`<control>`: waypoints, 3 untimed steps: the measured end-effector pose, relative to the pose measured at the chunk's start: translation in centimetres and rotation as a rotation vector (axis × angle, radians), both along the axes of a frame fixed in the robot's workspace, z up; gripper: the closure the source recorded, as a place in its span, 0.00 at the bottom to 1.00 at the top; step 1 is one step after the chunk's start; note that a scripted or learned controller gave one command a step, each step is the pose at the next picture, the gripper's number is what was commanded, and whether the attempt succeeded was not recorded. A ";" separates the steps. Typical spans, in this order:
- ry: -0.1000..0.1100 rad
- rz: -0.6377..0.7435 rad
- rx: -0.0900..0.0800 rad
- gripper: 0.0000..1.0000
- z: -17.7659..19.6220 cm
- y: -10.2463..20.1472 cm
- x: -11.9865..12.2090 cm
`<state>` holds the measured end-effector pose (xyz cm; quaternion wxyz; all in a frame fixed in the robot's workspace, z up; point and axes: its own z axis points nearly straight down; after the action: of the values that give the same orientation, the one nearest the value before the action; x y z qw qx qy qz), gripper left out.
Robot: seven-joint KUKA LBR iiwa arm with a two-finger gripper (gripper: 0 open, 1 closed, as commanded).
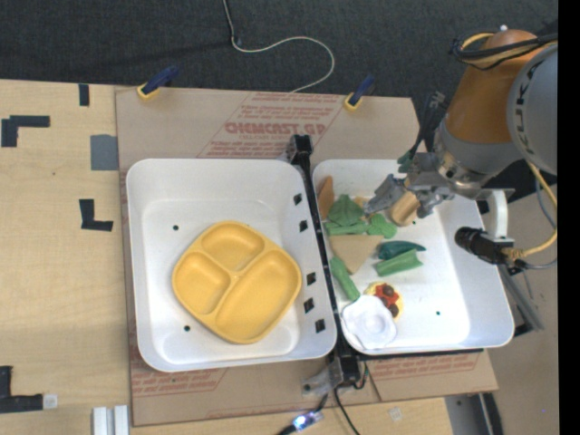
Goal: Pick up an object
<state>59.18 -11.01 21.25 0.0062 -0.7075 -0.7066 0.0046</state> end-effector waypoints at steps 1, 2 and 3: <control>-0.013 0.003 -0.002 0.00 0.8 0.0 0.3; -0.008 0.003 -0.002 0.00 -5.4 0.4 0.9; -0.007 0.003 -0.002 0.00 -11.4 1.3 1.0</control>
<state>60.13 -9.70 9.88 0.0029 -0.7064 -0.7078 0.0027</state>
